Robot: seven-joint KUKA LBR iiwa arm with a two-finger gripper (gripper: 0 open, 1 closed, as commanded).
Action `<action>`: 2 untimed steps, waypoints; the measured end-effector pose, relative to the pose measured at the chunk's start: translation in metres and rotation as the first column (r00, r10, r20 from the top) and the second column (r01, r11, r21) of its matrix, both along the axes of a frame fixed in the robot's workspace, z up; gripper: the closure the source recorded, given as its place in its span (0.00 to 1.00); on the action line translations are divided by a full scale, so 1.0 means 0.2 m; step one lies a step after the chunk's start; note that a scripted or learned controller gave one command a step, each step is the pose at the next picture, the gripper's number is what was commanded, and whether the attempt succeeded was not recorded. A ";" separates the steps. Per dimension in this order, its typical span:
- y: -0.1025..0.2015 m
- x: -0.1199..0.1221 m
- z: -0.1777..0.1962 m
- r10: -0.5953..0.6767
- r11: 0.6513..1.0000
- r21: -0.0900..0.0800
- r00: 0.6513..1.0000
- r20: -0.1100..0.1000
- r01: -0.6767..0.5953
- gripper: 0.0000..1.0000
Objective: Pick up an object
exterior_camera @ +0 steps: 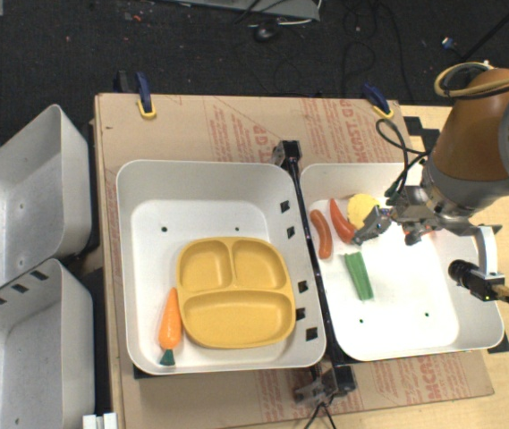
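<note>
We see gripper [395, 224] over right bin [469, 329], fingers spread apart, nothing between them. Two sausages: one [322, 233] left of gripper, long axis running top to bottom; second [341, 221] closer, tilted, lower end nearly at left finger. One lemon [361, 207] just up-left of gripper. One green stick [358, 275] below-left, upright. Far left in left bin [138, 239]: one yellow tray [234, 291], one carrot [171, 322], tip upward.
</note>
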State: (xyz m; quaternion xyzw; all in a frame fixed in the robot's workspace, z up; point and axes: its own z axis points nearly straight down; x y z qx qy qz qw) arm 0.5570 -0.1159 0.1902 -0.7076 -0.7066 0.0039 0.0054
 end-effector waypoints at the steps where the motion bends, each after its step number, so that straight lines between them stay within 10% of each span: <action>1: 0.00 0.02 0.03 0.002 1.000 -0.002 1.000 0.012 -0.002 0.00; 2: 0.02 0.05 -0.21 0.002 1.000 -0.002 1.000 0.009 -0.002 0.00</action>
